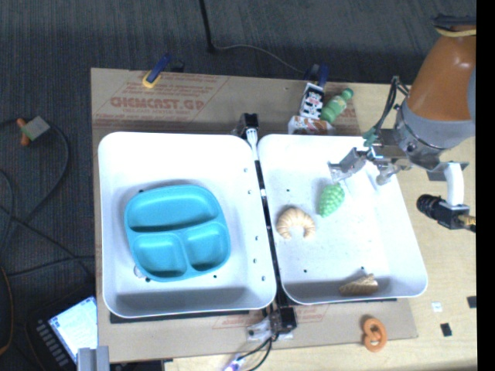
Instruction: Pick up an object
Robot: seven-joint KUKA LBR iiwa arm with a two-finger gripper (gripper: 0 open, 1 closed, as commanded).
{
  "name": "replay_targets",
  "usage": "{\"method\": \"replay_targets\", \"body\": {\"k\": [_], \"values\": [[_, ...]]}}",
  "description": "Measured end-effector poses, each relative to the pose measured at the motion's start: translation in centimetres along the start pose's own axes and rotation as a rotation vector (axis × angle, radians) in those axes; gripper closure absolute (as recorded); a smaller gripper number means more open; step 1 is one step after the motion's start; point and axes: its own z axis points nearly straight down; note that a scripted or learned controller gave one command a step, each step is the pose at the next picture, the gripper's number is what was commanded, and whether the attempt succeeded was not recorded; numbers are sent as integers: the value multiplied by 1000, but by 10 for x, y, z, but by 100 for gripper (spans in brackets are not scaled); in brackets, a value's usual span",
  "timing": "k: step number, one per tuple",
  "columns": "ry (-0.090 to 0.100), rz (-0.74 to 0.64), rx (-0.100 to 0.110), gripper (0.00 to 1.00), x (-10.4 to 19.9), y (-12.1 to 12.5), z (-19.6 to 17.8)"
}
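1. Bins first: we see two shallow white bins side by side on a brown board, the left bin [116,230] and the right bin [402,261], their inner rims touching along the middle.
2. We find a blue divided tray [178,232] lying flat in the left bin, turned a little askew, with three compartments.
3. In the right bin we count three loose things: a green bumpy toy [331,199] (it looks like a bunch of grapes), a croissant-shaped toy [295,222] just to its lower left, and a tan flat piece [358,286] against the near wall.
4. The arm [445,83], grey with its orange band, reaches in from the right over the far right part of the right bin.
5. We see the gripper [361,168] above the bin floor, just beyond the upper end of the green bumpy toy; its fingers stand apart, one toward the toy and one nearer the right wall, and nothing lies between them.
6. Whether the nearer fingertip touches the green toy we cannot quite tell, since the two overlap from this angle.
7. Outside the bins we note a green bottle-like toy [337,105] on the board behind the right bin, and an orange ring [374,332] on the board in front.
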Motion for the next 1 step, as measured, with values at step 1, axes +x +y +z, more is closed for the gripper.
{"method": "replay_targets", "body": {"k": [1], "values": [[0, 1, 0, 0, -13, -21, 160]]}}
